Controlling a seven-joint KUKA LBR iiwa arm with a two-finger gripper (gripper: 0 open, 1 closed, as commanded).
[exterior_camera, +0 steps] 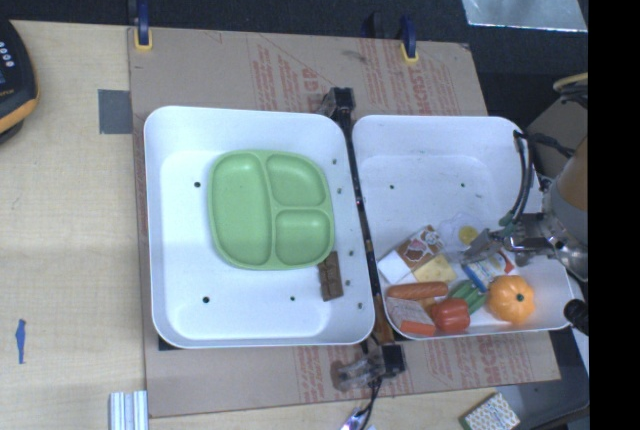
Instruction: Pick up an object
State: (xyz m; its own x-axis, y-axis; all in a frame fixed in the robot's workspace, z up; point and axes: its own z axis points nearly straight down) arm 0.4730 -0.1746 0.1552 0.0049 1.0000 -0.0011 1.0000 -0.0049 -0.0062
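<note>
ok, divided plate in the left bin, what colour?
Light green, plain. The divided plate shows clearly in the camera view.

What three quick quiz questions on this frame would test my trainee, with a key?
1. True or false: the green divided plate lies in the right bin.
2. Which sits nearest the gripper? A) the brown block B) the orange pumpkin toy C) the plate
3. In which part of the right bin are the food toys gathered?

Key
1. False: it lies in the left bin.
2. B
3. Its near part, toward the view's bottom.
</note>
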